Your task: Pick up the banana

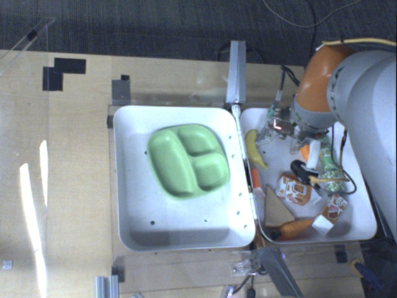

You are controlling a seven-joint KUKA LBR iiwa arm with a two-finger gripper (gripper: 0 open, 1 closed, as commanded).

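The yellow banana [254, 149] lies along the left wall of the right bin [366, 225], near its far end, pointing towards the near side. My gripper [284, 128] hangs over the far part of that bin, just right of the banana and apart from it. The grey wrist with its orange band [317, 79] covers most of the gripper from above. Nothing yellow shows under the gripper.
The right bin also holds an orange carrot [294, 228] at the front, a brown snack packet [294, 190], a green-and-white packet [327, 166] and a small red item [255, 180] by the divider. A green divided plate [188, 160] sits in the left bin [133, 216].
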